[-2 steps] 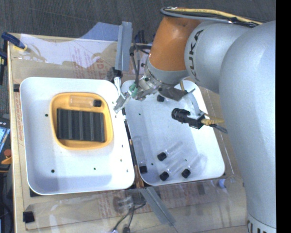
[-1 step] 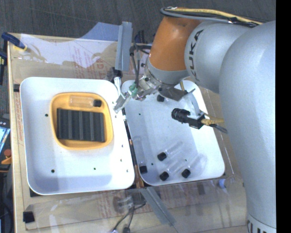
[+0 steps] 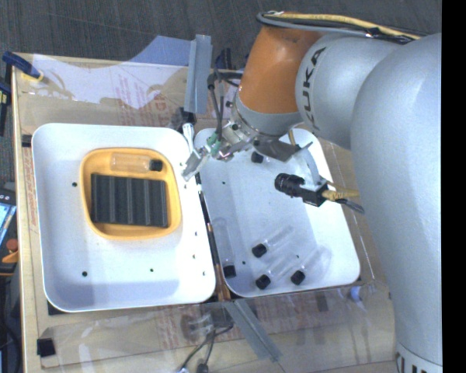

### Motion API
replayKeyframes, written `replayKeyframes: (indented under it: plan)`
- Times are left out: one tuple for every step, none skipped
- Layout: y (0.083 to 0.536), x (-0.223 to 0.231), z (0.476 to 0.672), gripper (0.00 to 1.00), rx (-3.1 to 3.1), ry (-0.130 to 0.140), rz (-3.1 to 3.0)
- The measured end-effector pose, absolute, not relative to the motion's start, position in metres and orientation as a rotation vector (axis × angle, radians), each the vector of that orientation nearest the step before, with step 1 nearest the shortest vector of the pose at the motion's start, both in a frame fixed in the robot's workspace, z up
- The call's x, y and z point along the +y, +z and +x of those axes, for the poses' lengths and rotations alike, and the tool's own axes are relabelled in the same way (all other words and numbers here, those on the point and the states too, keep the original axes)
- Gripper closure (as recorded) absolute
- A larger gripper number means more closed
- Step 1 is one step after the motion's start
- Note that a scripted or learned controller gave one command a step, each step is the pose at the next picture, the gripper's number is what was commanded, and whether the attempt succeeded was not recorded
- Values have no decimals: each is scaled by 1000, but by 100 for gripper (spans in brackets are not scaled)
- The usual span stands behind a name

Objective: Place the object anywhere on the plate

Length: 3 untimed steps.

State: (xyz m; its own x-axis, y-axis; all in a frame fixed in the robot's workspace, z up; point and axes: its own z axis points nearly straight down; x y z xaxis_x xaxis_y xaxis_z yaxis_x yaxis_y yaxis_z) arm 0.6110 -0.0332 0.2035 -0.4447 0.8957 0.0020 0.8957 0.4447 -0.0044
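**Camera view, read from the view's left to its right.**

Left bin [image 3: 54,208]: one of two, lying on the view's left of my jaws. It carries the single yellow plate [image 3: 89,185], which has a dark ribbed centre.

Clear tube [image 3: 136,162]: one, with a black cap. It lies along the plate's far rim, just to the view's left of my jaws and apart from them. I judge this to be the task's thing, and it looks already set down on the plate, so the placing appears done. What is left, in my judgement, is only to draw clear without knocking it.

My gripper [image 3: 194,160]: one, hanging over the seam between the two bins, level with the plate's far edge. I cannot tell whether my jaws are apart or together, because the tip is small and pale against the white bins. Nothing can be seen between them.

Right bin [image 3: 334,239]: the second bin, on the view's right of my jaws and below my wrist. At its near end, well apart from my jaws, I count four black caps [image 3: 259,249]. They seem to belong to more clear tubes (the see-through bodies are too faint to count surely).
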Motion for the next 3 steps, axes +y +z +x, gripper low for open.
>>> replayKeyframes:
  plan:
    - [222,-68,603,0,-2620,3,-1734]
    - [229,-79,602,0,-2552,3,-1832]
    - [229,-79,602,0,-2552,3,-1832]
